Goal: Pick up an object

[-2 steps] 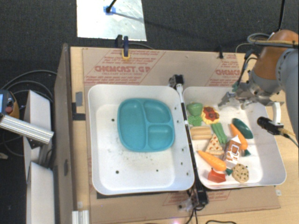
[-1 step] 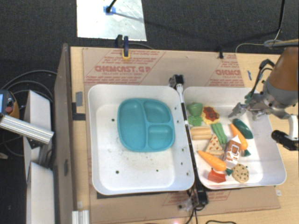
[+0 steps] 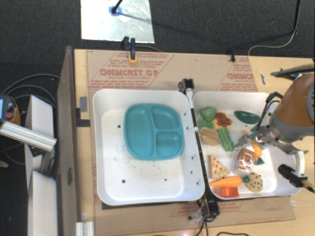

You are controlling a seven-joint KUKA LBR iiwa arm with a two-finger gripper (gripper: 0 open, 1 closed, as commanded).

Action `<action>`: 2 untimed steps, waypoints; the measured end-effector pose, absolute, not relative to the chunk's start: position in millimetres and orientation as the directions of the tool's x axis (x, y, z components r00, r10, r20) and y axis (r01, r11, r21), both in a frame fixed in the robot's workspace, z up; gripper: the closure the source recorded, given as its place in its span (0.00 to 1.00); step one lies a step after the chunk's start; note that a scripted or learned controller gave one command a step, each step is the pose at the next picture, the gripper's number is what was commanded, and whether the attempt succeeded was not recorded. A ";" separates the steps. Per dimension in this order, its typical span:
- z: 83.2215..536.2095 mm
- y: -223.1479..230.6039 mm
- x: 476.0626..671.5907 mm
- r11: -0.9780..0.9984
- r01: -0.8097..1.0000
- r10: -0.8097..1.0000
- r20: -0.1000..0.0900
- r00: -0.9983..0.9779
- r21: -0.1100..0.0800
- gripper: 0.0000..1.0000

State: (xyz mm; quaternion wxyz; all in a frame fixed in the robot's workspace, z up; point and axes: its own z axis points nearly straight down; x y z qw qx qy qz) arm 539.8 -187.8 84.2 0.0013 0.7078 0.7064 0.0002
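Observation:
My gripper (image 3: 252,142) hangs low over the right bin (image 3: 266,98), in its right half, with the grey and orange arm (image 3: 295,113) coming in from the right. Directly under it lie a small orange piece (image 3: 257,151) and a brown and white toy (image 3: 244,158); the view does not show whether either is gripped. Around them lie a green pepper (image 3: 207,114), a red and yellow piece (image 3: 223,119), a tan bun (image 3: 209,135), a green cucumber (image 3: 226,139), a dark teal piece (image 3: 246,116), a pizza slice (image 3: 217,167), a carrot (image 3: 226,182) and a cookie (image 3: 254,181).
The left bin (image 3: 110,181) holds a teal divided plate (image 3: 153,131). A ridge where the two bin walls meet (image 3: 196,141) runs between the bins. A red cup (image 3: 229,191) stands at the right bin's front wall. Cardboard (image 3: 147,70) lies under the bins.

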 end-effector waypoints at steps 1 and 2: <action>85.7 -134.7 624.0 0.011 1.000 1.000 0.001 -0.011 0.009 0.00; 81.4 -149.0 663.1 -0.001 0.999 1.000 0.008 0.001 -0.034 0.00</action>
